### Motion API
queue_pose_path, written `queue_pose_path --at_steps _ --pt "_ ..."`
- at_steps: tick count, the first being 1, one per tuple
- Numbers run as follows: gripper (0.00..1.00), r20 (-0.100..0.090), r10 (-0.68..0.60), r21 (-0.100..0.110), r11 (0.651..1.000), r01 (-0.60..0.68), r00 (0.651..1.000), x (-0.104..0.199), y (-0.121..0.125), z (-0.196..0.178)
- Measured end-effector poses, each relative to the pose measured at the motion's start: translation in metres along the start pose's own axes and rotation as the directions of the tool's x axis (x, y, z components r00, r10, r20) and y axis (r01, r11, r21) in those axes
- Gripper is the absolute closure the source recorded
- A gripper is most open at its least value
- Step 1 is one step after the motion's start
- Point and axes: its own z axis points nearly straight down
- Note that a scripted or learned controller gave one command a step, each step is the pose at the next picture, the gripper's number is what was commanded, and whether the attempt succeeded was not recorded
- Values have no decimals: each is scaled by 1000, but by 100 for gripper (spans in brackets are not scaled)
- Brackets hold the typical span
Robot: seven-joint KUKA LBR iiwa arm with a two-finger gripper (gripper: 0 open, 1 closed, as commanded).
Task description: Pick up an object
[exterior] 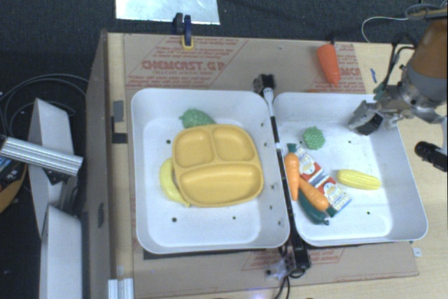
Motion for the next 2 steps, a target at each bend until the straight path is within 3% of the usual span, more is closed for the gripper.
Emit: queue_pose_path --at_steps 1,2 --pt "0 0 1 0 1000 -1 1000 39 -38 103" --pt "0 -1 -2 -4 1000 2 1000 96 60 68"
